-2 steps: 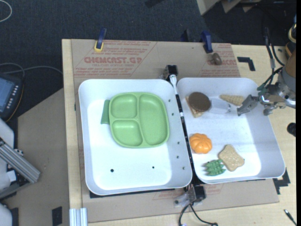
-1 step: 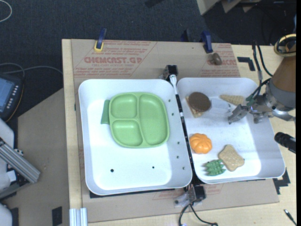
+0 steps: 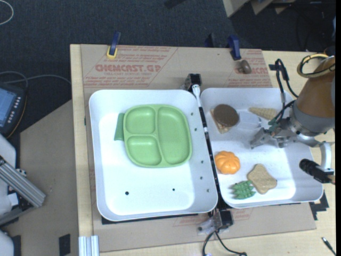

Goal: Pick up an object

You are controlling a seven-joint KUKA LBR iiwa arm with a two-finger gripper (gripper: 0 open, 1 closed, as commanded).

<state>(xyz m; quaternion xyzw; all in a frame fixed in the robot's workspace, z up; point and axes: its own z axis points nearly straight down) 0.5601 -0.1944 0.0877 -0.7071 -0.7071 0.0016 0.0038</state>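
Bench (image 3: 160, 63): brown board printed with red lettering. Two clamps on its far edge, one yellow (image 3: 113, 46), one blue (image 3: 233, 47). Left bin (image 3: 106, 159) carries a green divided tray (image 3: 157, 135); right bin (image 3: 287, 196) touches it along the middle seam. Dark carpet (image 3: 80, 9) beyond.

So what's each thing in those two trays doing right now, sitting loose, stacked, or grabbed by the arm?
Green divided plate: flat in the left bin, compartments bare.
Brown round piece: loose in the right bin.
Orange pumpkin: loose, upright.
Toast slice: flat, touching the green leafy piece.
Tan wedge: loose, near the far wall.
Gripper: low over the bin floor, nothing seen between its fingers.
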